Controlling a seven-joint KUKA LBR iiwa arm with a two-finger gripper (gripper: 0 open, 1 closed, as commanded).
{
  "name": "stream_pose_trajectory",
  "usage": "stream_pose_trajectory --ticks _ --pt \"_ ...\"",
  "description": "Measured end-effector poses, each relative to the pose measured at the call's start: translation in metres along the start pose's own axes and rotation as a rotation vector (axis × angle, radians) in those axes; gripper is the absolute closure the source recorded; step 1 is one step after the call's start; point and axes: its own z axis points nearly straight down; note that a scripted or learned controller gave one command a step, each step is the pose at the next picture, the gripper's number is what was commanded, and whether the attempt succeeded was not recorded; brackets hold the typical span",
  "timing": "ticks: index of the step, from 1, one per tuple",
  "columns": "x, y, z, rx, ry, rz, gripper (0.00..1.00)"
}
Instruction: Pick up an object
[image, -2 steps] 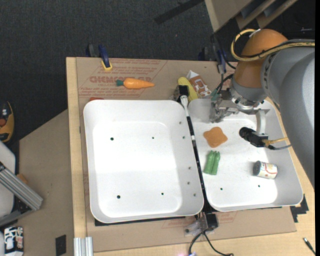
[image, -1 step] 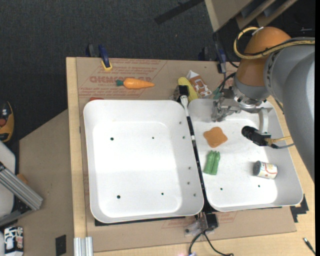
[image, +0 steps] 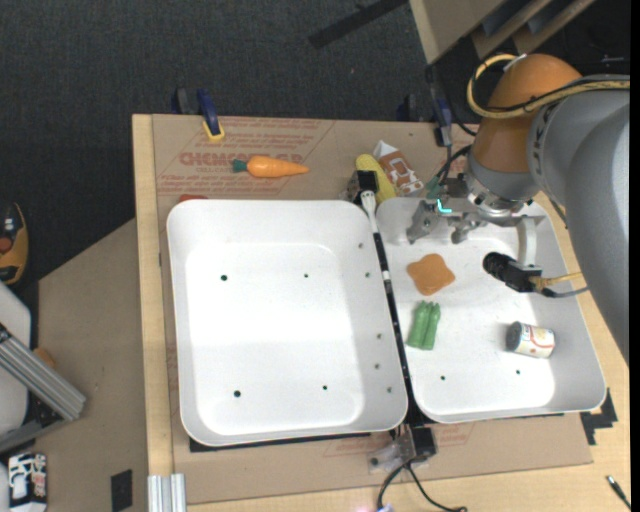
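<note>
Hovering over the back of the right bin (image: 570, 390), the claw (image: 440, 228) has its fingers spread with nothing between them. Just below it lies an orange-brown piece (image: 431, 273); a green object (image: 425, 326) and a small can (image: 529, 339) sit farther forward.

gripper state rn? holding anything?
Gripper: jaws open, holding nothing, above the right bin's far end, just beyond the brown flat piece.

Two white bins (image: 190, 260), one carrot (image: 272, 168), one can (image: 529, 339).
</note>
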Motion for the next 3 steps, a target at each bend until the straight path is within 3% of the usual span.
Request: stream_pose_trajectory --ticks 2,3 --pt "0.002 -0.016 0.019 0.006 0.002 0.002 0.0" --pt "0.001 -0.014 0.008 0.002 0.001 0.002 1.0"
